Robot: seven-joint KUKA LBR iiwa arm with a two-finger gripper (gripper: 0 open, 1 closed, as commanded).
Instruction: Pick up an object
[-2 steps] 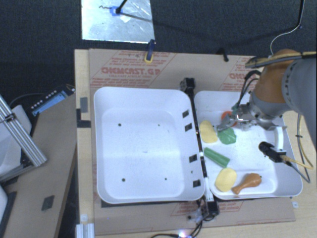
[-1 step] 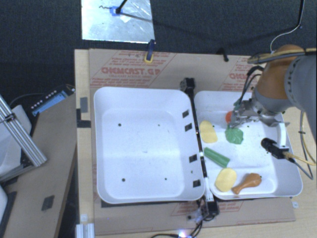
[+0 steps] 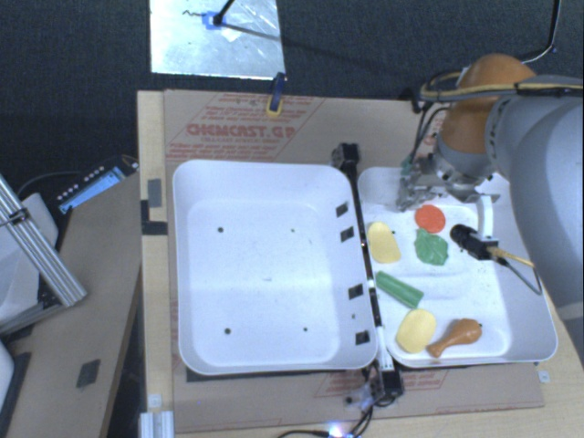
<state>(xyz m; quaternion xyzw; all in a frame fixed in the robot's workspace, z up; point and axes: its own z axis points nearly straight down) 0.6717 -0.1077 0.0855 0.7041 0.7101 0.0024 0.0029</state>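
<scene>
1. Hand (image 3: 411,192) low over the far end of the right bin (image 3: 525,331), hanging from the grey arm (image 3: 538,153) with its orange band (image 3: 484,99); metal fingertips close to the bin floor, with nothing seen between them. Spread or pressed together: cannot tell, too small and blurred.
2. Just beside the hand, toward the near side: a red tomato (image 3: 430,218), apart from the fingertips.
3. Directly below the tomato: a green leafy piece (image 3: 431,247), touching or almost touching it.
4. Left of those, by the bin's inner wall: a pale yellow piece (image 3: 383,244).
5. Nearer still: a green cucumber-like stick (image 3: 399,288), lying at a slant.
6. At the near end: a second yellow piece (image 3: 415,330), and beside it on the right a brown chicken drumstick (image 3: 455,336), bone end pointing left.
7. On the arm's side, over the bin's right half: a black fitting (image 3: 470,241) with a yellow cable end.
8. Left bin (image 3: 196,336) alongside, white, touching the right bin along a row of black clips (image 3: 356,290).
9. Both bins resting on a cardboard sheet (image 3: 237,126) with red printing, laid on the desk (image 3: 100,272).
10. Beyond the cardboard: a shiny silver sheet (image 3: 214,26) on dark carpet.
</scene>
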